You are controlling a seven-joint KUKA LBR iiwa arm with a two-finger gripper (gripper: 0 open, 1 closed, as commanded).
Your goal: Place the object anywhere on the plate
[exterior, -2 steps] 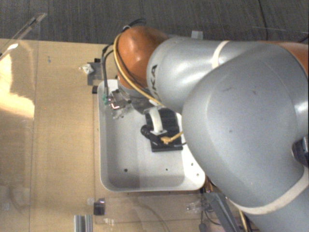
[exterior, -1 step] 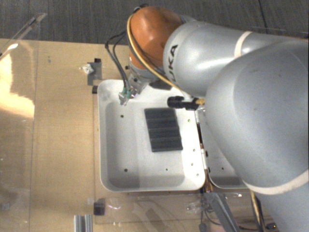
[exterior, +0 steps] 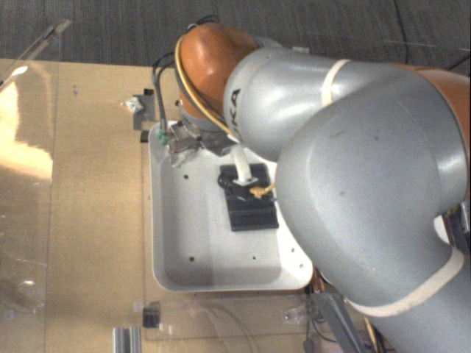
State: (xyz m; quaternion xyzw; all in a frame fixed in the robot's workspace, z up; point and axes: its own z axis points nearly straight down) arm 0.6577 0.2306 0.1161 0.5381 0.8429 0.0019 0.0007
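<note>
Pale wooden counter (exterior: 73,197) carries a shallow white bin (exterior: 163,256), with dark carpet (exterior: 221,6) beyond. The grey arm (exterior: 353,197) reaches in from the right and covers much of the bin's right side. The claw (exterior: 176,145) sits low at the bin's upper-left corner, close to the rim. Whether it is open or closed cannot be told from this angle.

Task's thing: a small green item (exterior: 159,133) shows just beside the claw at that corner, at the rim. This is probably the object, though it is too small to identify. It appears compact and bright green; its shape is unresolved.

Step in hand, as judged: securing the object in the corner. Recommendation: approach squarely and keep clear of the bin wall. Confirm a firm hold before lifting, rise straight, then travel to the plate and release low.
</note>
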